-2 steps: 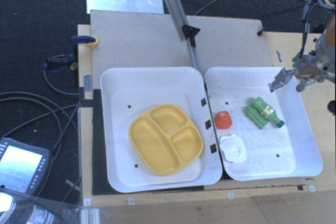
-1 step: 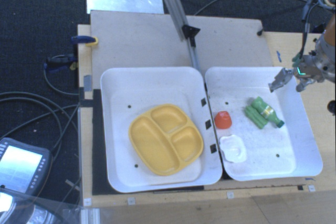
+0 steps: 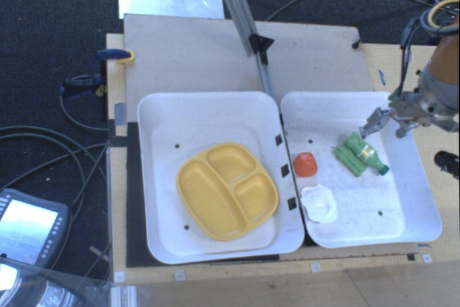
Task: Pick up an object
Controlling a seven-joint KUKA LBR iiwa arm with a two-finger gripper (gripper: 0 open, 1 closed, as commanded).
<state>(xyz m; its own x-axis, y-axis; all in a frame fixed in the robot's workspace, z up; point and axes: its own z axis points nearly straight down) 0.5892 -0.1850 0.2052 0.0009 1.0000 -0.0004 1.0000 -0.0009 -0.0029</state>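
White cup [image 3: 319, 203], red cup [image 3: 305, 165], green bottle [image 3: 361, 155].

Bright, even overhead light, and the picture's sharp.
Faint soft shadows under the yellow tray [image 3: 227, 190]; nearby white bins [image 3: 215, 108] glare mildly.

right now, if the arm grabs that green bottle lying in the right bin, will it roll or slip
The green bottle lies on its side on the right bin floor, so a nudge across its length would probably roll it. It looks like small smooth plastic, likely light and a bit slippery. Gripping across its body seems safer than at the narrow cap end. The gripper sits just above it.
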